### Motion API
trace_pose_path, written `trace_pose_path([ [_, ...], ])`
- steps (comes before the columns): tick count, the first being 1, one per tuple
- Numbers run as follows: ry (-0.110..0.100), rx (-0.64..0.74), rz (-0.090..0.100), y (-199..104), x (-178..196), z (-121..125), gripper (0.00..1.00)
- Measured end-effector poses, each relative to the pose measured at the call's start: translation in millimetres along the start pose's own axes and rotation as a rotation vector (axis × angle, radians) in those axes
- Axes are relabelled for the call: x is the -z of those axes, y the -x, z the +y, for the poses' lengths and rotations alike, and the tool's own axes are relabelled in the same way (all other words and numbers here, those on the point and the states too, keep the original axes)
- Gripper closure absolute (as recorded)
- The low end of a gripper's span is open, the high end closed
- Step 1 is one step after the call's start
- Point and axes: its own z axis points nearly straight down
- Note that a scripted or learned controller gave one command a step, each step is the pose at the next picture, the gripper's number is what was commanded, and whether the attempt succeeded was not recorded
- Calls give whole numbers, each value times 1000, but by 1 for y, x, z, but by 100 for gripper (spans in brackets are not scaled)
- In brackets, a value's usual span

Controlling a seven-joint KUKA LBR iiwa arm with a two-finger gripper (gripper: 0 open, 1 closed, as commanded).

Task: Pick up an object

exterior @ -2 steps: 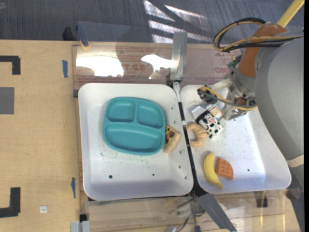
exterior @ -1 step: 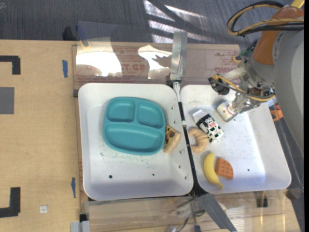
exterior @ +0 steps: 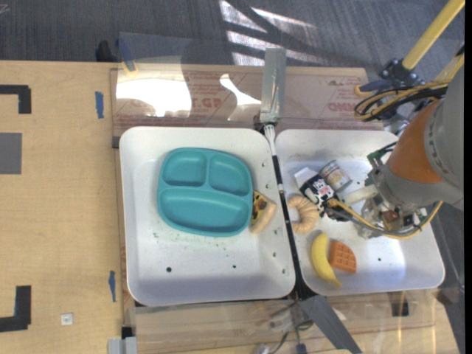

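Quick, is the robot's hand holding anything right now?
Hand: low over the right bin, beside the can; grip cannot be told.

Around the teal tray (exterior: pixel 204 192) the left bin (exterior: pixel 140 264) has bare floor in front and to its left. On its right, a toy slice (exterior: pixel 261 209) leans at the divider. Beyond the divider, a croissant (exterior: pixel 304 212), banana (exterior: pixel 322 257) and waffle (exterior: pixel 342 257) crowd the right bin (exterior: pixel 413 268).

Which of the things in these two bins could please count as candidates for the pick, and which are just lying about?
For the pick, right bin, by the gripper:
banana
waffle piece
croissant
small can
black-and-white packet

Lying about, left bin:
teal divided plate
pizza slice beside it
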Motion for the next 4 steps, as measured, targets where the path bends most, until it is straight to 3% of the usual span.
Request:
trace_pose_path([
  [1, 2, -12, 4, 21, 0, 71, 100],
  [2, -12, -5, -4, -78, -2, 97, 100],
  [3, -7, -4, 6, -29, 0, 86, 100],
  [4, -9, -6, 4, 53, 0, 70, 100],
])
